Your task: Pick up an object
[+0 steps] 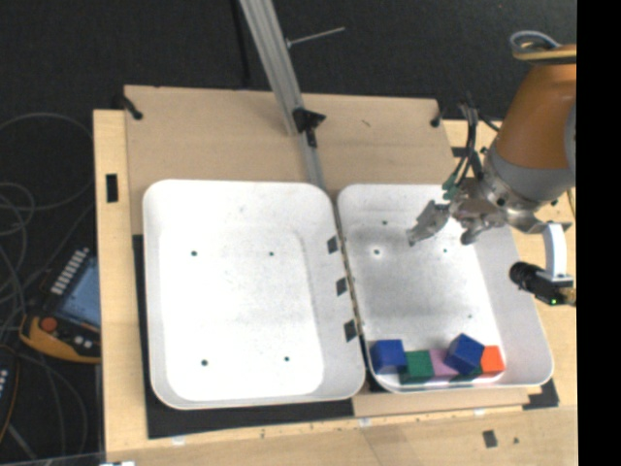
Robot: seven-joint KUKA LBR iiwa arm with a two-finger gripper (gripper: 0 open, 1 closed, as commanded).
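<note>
Here the two-finger gripper (448, 224) hangs open and empty, with the small coloured blocks (439, 357) well below it, along the right-hand white plastic bin's (408, 270) near wall.

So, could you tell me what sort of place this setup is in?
Most likely a robotics lab bench for grasping trials: a robot arm with its gripper over two white bins, small coloured blocks in the right one, and a teach pendant with loose cables on the floor.
</note>
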